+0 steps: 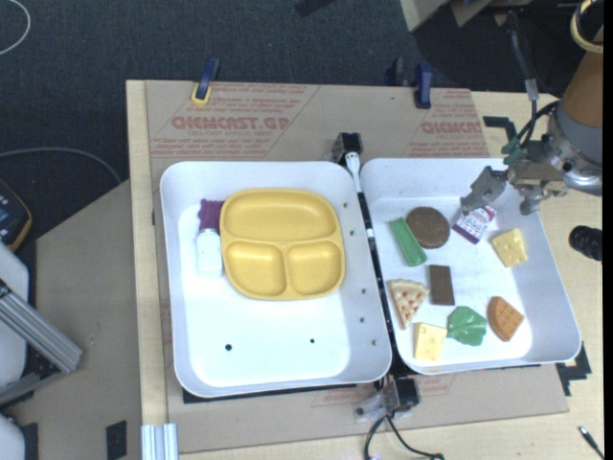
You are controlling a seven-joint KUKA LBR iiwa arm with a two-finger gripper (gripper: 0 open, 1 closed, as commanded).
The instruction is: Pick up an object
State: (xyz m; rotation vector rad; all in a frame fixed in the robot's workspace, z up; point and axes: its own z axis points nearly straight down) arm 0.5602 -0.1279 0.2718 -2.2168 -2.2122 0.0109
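The right bin (556, 286) holds several toy food items: a brown round cookie (427, 227), a green stick (409, 241), a purple and white packet (473, 224), a yellow cheese wedge (510, 247), a brown chocolate bar (441, 284), a pizza slice (409, 302), a yellow cheese square (429, 341), a green leaf (466, 325) and an orange bread piece (505, 318). My gripper (504, 197) hangs over the bin's upper right part, open. Its left finger stands just above the packet, and nothing shows between the fingers.
The left bin (259, 353) carries a yellow divided tray (283, 242), with a purple item (210, 214) and a small white bottle (208, 252) at its left side. A black divider with clamps (351, 149) runs between the bins. Cardboard lies under both.
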